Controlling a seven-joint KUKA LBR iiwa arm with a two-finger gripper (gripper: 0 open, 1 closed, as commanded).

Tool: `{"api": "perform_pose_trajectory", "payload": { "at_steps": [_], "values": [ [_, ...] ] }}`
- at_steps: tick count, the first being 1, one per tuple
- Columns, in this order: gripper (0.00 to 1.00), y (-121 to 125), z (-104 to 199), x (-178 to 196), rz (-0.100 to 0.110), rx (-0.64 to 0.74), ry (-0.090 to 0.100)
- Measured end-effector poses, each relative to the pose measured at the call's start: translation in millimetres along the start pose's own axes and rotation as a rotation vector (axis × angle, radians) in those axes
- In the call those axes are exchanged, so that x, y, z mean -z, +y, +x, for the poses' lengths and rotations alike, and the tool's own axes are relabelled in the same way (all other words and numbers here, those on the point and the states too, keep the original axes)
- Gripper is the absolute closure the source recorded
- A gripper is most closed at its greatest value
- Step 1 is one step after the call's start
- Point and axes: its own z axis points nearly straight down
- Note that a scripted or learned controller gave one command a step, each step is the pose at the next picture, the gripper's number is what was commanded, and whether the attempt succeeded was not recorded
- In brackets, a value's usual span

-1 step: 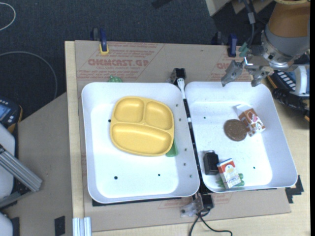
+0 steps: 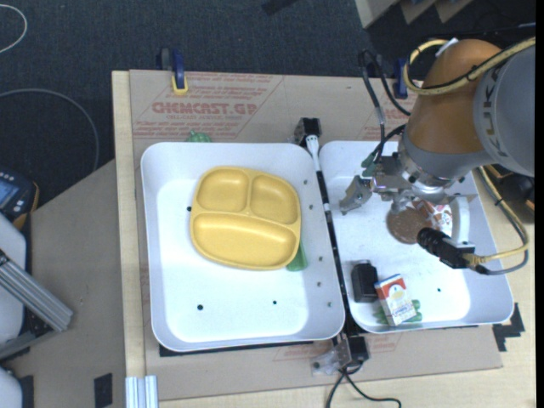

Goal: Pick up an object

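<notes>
Your tool (image 2: 371,187) hangs over the right bin (image 2: 489,304), jaws apart and gripping nothing. Nearest pick is the brown disc (image 2: 406,226), just right of the tool (partly hidden); centre over it before closing.

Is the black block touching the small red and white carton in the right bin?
Touching. The camera view shows the black block butting against the carton's left edge, no white floor between them.
</notes>
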Motion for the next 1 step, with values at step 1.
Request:
{"api": "perform_pose_trajectory", "payload": {
  "at_steps": [1],
  "values": [
    [0.00, -28.2, 52.2, 166.3, -0.034, 0.005, -0.001]
  ]
}}
